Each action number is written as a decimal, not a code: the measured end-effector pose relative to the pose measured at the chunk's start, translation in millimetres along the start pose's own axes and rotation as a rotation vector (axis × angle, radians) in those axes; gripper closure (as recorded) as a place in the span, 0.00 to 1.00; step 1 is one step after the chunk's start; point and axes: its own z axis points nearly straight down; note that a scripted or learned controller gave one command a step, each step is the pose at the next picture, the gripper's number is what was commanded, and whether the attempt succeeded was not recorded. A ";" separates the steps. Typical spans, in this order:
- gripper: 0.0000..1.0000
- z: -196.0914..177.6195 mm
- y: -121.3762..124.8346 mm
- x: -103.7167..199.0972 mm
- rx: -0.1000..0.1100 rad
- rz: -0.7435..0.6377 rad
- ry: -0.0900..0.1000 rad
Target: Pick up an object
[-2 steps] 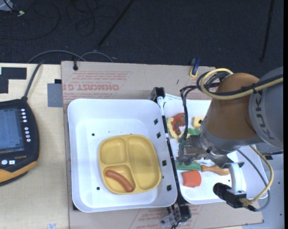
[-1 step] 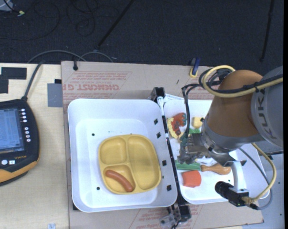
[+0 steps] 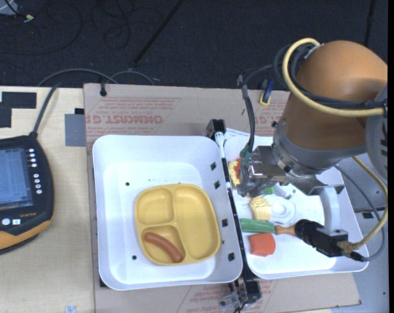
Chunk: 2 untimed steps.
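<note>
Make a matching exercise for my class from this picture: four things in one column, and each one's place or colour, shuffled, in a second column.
Things:
1. sausage
2. yellow plate
3. orange-red block
4. green stick

Places or colours:
A. lies in the left bin
B. right bin, just below the green stick
C. lies in the plate's lower compartment
D. right bin, just above the orange-red block

Pairs: 1-C, 2-A, 3-B, 4-D
</note>
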 end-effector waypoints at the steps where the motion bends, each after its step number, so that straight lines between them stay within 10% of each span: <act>1: 1.00 -51.0 -0.2 64.7 0.007 -0.001 -0.002; 2: 1.00 -95.3 -0.2 -2.4 0.007 0.011 -0.005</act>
